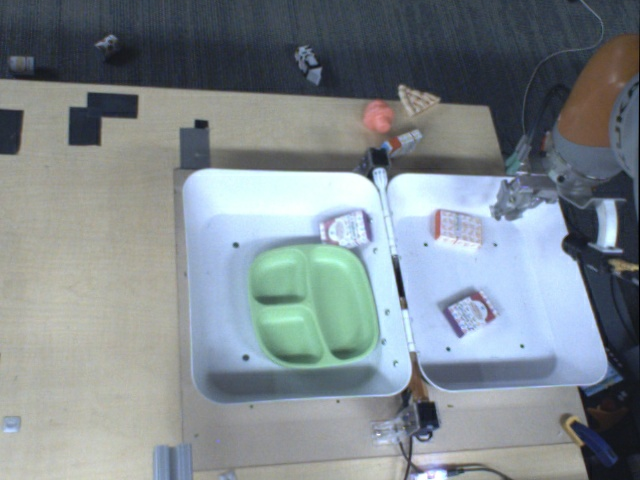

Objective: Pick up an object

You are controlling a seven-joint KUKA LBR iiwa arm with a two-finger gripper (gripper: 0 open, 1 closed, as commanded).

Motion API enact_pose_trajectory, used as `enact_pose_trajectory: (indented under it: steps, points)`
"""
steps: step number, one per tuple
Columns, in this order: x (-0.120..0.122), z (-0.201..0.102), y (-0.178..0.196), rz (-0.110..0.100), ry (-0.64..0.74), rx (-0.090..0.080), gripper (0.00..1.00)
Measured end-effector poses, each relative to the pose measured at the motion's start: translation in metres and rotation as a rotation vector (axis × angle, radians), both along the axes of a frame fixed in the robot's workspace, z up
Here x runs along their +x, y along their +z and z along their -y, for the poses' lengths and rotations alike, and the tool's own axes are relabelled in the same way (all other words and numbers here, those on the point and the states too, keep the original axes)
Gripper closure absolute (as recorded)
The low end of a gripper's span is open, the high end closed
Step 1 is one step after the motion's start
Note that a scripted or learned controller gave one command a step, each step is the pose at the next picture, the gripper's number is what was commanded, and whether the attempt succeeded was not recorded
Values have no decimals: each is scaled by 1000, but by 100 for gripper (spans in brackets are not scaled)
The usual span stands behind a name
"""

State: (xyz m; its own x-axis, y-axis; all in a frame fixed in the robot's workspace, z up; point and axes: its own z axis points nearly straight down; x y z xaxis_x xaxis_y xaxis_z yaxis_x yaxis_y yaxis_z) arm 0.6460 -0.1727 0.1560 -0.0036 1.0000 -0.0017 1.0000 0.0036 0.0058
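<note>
Hand (pixel 512 200) hangs over the far right corner of the right bin (pixel 540 363); I cannot tell how it is set. Just left of it lies an orange-and-white packet (pixel 458 229), apart from it. A red packet (pixel 470 312) lies nearer. The left bin (pixel 215 268) holds a green tray (pixel 312 304) and another packet (pixel 346 229).

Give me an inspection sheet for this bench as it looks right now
Surface: wooden bench bearing left bin and right bin.
Job's things: green tray and one packet in left bin; orange-white packet and dark packet in right bin.
Clutter: pink ball and wedge behind the bins.
Grippers: gripper over right bin's far right corner, holding nothing seen.
Cables: wires at front edge.
Surroundings: dark carpet with small scattered bits.
</note>
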Motion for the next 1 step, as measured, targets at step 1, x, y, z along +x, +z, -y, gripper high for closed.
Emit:
enact_pose_trajectory:
  steps: [1]
  points:
    - [0, -1, -1, -1, 1, 1, 0]
